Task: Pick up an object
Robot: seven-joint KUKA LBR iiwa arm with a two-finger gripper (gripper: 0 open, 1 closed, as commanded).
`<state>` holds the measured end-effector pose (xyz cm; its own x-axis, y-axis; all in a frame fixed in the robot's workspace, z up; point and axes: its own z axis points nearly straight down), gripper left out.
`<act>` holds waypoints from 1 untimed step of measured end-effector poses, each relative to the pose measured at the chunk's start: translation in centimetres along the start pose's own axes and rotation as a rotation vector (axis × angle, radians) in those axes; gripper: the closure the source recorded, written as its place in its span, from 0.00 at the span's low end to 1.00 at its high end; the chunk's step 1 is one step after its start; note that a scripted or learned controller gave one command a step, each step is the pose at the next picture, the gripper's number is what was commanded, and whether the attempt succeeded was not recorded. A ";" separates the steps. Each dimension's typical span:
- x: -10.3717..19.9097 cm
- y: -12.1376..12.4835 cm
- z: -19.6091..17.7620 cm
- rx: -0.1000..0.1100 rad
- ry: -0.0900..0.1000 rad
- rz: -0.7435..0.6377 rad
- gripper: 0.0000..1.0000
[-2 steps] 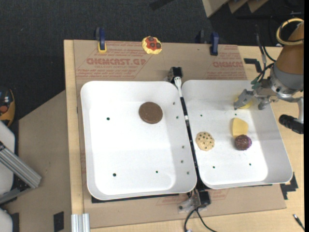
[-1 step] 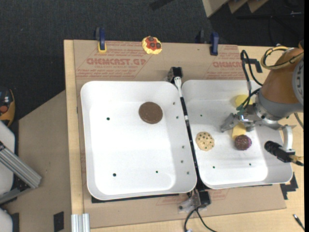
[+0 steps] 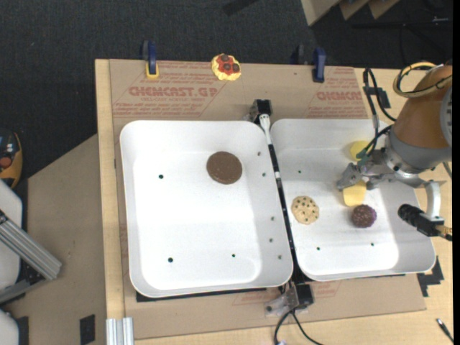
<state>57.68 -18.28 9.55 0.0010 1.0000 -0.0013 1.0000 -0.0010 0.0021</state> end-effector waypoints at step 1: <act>8.9 4.7 -8.1 -0.009 0.002 -0.011 1.00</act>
